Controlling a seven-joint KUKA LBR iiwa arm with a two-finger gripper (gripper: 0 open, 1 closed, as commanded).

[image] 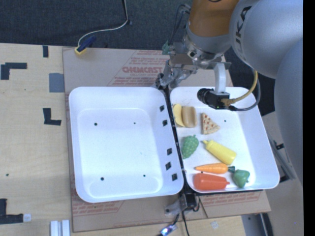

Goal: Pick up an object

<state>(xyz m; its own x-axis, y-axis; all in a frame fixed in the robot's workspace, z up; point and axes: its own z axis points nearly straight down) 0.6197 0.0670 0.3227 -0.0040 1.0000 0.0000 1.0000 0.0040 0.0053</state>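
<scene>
Yellow plastic mustard bottle (220,151) lies in the right white bin (256,132) among other toy foods, ungrasped. Your gripper (165,80) hovers over the far dividing edge; its spread you cannot tell. Next, bring it down over one piece.

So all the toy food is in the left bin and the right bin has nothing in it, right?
Not quite, the bins are swapped. The camera view shows the toy food, such as the carrot, the yellow bottle and the pizza slice, lying in the right bin, and it is the left bin that holds none of it.
</scene>
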